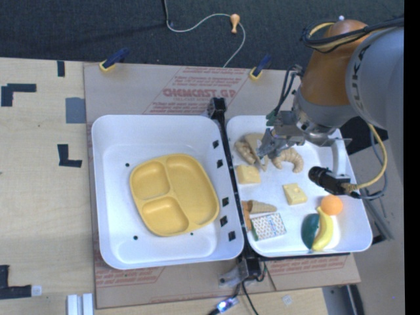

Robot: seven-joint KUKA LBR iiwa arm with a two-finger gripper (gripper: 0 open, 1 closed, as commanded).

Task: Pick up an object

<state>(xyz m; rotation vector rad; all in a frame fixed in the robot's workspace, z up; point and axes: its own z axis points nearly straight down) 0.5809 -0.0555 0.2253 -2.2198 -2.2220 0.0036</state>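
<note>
Gripper [270,147] hangs low in the right bin [354,241], fingertips at or just above a tan pastry [247,149], with a croissant [291,159] just beside. Whether it is released or clenched cannot be told; no item visibly sits between its tips. Nearby: two cheese blocks [248,174] [294,193], sandwich wedge [260,207], patterned packet [268,226], orange [332,205], banana [326,235]. Left bin [111,136] holds a yellow divided tray [173,193]. Cardboard [197,92] under the bins carries red print, reversed and too blurred to read.
</note>
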